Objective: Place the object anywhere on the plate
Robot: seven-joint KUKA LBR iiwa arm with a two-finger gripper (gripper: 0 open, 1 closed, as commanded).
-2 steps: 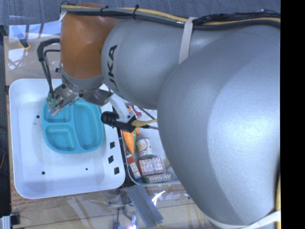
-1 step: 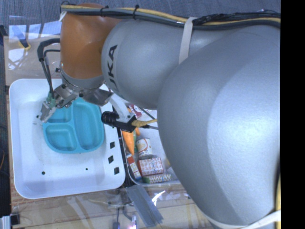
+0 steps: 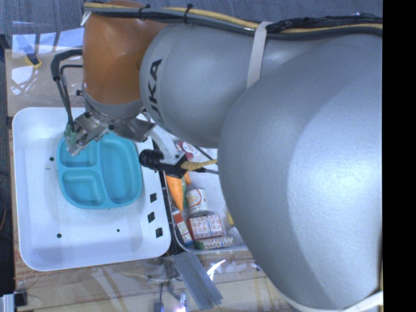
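Camera view: jaws [image 3: 73, 143] over blue plate [image 3: 99, 173] upper-left edge in left bin [image 3: 32, 239]; can't tell open/closed.

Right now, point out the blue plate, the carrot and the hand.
blue plate [image 3: 104, 177]: camera view, its middle divider.
carrot [image 3: 175, 191]: camera view, orange body in the right bin.
hand [image 3: 77, 142]: camera view, tip over the plate's upper left rim.

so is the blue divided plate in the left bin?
In: the blue divided plastic plate lies flat inside the left white bin.
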